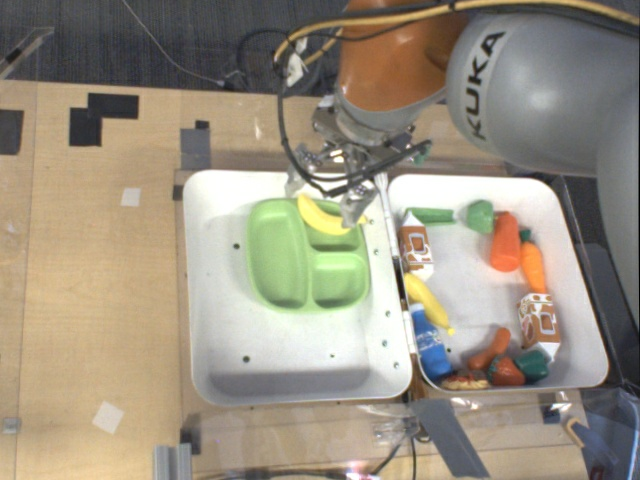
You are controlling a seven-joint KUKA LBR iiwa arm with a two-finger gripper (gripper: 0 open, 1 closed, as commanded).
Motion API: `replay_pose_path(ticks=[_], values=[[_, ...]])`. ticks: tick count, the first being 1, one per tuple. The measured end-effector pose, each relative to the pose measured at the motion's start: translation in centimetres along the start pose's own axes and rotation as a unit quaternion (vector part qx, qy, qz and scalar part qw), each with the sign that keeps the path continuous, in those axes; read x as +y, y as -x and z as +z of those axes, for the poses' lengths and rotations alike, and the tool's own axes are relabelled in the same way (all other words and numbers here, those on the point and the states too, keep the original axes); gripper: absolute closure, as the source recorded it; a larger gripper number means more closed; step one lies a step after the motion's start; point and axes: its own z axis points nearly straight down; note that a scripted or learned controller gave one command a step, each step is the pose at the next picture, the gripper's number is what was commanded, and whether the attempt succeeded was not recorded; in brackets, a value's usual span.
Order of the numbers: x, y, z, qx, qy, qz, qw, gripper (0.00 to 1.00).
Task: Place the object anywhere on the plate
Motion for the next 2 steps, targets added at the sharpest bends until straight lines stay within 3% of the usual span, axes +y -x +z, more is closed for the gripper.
replay_pose_path(ticks=[1, 2], values=[[4.6, 0.8, -7.8, -0.002, -0.001, 0.127, 0.9919, 0.00], [4.5, 1.0, -9.0, -0.006, -0.003, 0.126, 0.9920, 1.00]])
